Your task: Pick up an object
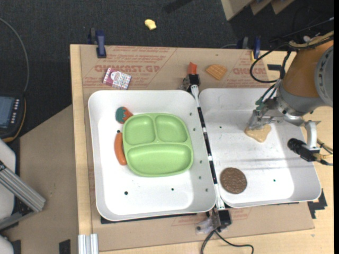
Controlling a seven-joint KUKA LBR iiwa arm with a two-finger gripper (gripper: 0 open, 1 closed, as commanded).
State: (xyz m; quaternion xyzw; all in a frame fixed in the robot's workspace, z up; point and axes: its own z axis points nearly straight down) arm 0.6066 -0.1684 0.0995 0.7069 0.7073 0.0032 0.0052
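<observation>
My gripper (259,123) hangs low in the upper middle of the right bin (296,192), pointing down from the grey and orange arm (307,83). Right under its tip lies a tan, bread-like piece (259,135), touching or almost touching it. A round brown cookie (233,180) rests near the front left of the same bin. In the left bin (106,194) a green divided plate (157,144) sits with an orange sausage-shaped toy (120,148) along its left side and a small teal and red toy (123,114) at its upper left corner.
A black clamp ridge (204,136) separates the two bins. On the cardboard behind them lie a pink packet (116,78), a tan cracker (215,71) and a small orange piece (192,67). A black cable part (302,150) sticks out right of the gripper.
</observation>
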